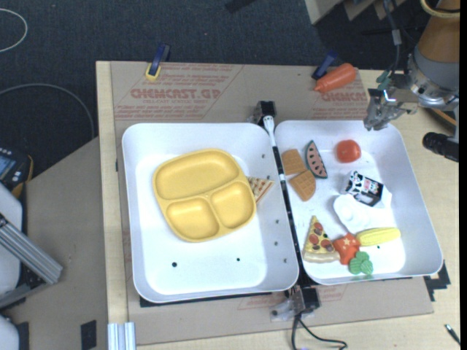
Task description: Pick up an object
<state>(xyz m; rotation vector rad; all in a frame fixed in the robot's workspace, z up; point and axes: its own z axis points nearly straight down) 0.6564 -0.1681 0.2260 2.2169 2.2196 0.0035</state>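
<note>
Partly cropped, gripper (pixel 377 119) (fingers unclear) hovers over right bin (pixel 416 195).

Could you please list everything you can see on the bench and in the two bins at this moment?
bins: 2, white, side by side on the bench, left and right
divided plate: 1, yellow, left bin
waffle piece: 1, tan, left bin, beside the plate's right edge
bread slices: 2, brown, right bin, left side
watermelon slice: 1, red and dark, right bin
tomato: 1, red, right bin, far part
carton: 1, black and white, right bin, middle
pizza slice: 1, right bin, near part
corn: 1, yellow, right bin, near part
carrot: 1, orange, bench beyond the bins
gripper: 1, grey, over the right bin's far rim
</note>
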